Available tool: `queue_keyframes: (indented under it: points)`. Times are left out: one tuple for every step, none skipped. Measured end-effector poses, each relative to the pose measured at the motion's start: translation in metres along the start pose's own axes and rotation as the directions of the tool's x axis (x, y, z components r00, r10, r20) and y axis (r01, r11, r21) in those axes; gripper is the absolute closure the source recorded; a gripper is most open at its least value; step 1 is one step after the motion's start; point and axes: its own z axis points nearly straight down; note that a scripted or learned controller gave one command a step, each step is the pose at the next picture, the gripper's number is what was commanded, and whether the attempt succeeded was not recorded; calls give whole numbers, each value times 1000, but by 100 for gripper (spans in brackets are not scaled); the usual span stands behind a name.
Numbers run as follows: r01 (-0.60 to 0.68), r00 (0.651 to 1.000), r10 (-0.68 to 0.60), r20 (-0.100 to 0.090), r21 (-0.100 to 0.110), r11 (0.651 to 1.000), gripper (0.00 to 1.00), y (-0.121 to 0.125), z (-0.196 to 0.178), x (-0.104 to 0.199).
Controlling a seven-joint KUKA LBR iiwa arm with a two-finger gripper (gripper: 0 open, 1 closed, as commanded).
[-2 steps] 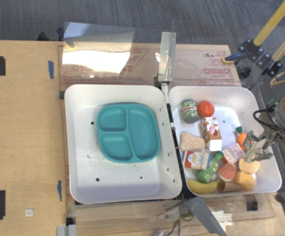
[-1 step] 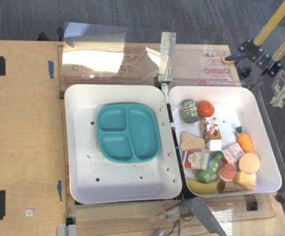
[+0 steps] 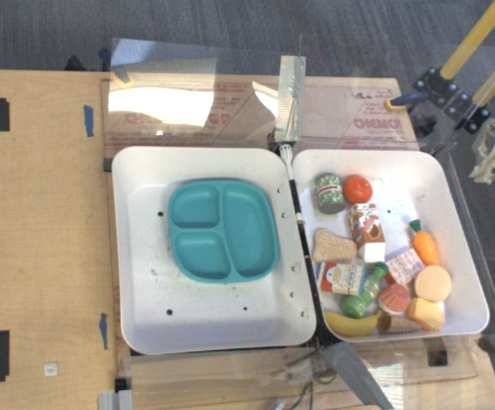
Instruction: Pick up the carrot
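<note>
Camera view looks down on the bench [image 3: 33, 229], which carries two white bins side by side. The left bin [image 3: 136, 254] holds a teal divided plate [image 3: 224, 229]. The right bin [image 3: 401, 178] holds a crowd of toy foods: a banana [image 3: 350, 323] at the near edge, a bread slice [image 3: 334, 247], a red tomato [image 3: 358, 189] and others. The carrot [image 3: 424, 246] lies on the right side of this bin, with its green top pointing far. Its near end is just beside a pink packet [image 3: 405, 266] and a round peach-coloured piece [image 3: 434, 284]. Whether the pincer is released or clenched I cannot tell from this view, and nothing is lifted yet. I judge the main risk to be the crowding. A descent that comes a little too near could close on the packet or the round piece together with the carrot, or push the carrot against the bin wall. The carrot is also small and tapered, so it may slip out. Some foods at the near side overlap each other, and I cannot make out what each one is. The near rim of the right bin is partly hidden by a grey shape.
</note>
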Motion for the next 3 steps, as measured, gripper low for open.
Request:
queue_keyframes:
  points:
    - [-3,1000,3,9,7,1000,100,-1,-12,-2]
    - [-5,1000,5,19,14,1000,100,-2,-25,-5]
    - [-8,1000,7,28,21,1000,100,-2,-37,-7]
